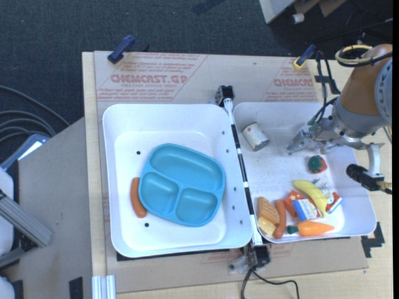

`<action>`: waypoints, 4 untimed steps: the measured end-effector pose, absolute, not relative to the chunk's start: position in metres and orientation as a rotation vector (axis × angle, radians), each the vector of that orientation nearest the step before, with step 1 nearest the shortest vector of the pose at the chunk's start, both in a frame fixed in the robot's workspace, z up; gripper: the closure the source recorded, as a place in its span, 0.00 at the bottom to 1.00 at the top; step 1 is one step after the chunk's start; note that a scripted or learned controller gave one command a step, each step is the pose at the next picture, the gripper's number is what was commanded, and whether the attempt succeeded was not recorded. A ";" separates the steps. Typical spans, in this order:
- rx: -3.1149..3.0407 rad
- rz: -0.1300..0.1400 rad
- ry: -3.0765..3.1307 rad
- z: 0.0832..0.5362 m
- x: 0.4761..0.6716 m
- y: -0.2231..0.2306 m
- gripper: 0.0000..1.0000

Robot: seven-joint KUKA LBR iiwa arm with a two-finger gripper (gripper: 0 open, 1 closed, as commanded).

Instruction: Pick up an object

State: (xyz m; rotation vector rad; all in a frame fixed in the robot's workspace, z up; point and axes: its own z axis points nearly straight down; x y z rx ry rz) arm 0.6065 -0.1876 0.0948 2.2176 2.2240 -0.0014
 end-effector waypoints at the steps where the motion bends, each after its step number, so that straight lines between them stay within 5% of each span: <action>1: 2.222 -0.002 2.222 0.085 0.604 -0.203 0.00; 2: 2.223 -0.002 2.223 0.085 0.582 -0.207 0.00; 3: 2.222 -0.001 2.222 0.095 0.582 -0.207 1.00; 4: 2.220 0.001 2.222 0.184 0.583 -0.138 1.00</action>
